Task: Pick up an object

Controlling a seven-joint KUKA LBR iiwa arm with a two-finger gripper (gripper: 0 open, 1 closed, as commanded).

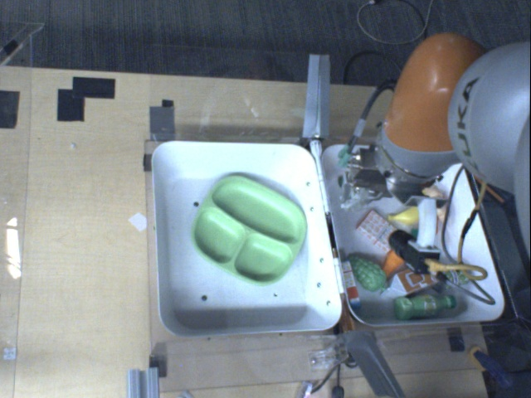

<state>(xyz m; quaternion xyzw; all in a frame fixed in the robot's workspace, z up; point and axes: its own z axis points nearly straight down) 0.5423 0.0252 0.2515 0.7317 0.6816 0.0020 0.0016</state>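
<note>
Wooden counter (83,222): end effector (358,181) hangs above the right bin (496,293), grip state unclear; nothing visibly picked yet.

The worktop (83,247) is light wood. Two shallow white bins rest on it, side by side: the left bin (170,305) and the right bin (498,288).

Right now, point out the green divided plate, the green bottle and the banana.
green divided plate (249,229): camera view, on the ridge where its sections meet.
green bottle (425,306): camera view, middle of its body.
banana (405,218): camera view, its yellow middle.
</note>
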